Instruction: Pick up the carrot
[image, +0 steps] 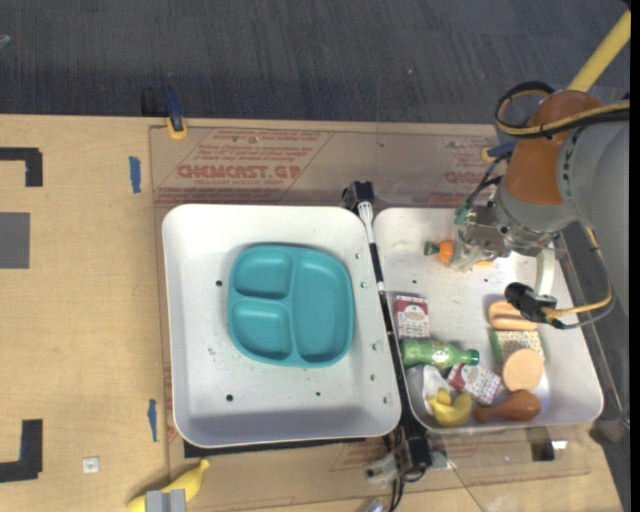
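Because the gripper (470, 252) sits low over the carrot (440, 250) at the right bin's (585, 395) far end, its fingers' state cannot be told. A grip on only the carrot's right tip could let it slip free.

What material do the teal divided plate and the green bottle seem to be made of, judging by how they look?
The teal divided plate looks like moulded plastic with a smooth, faintly satin finish: even colour, rounded compartment ridges, soft highlights. The green bottle looks like glossy plastic, probably a toy: bright small reflections along its side. Its label is too small to read, so this stays a guess.
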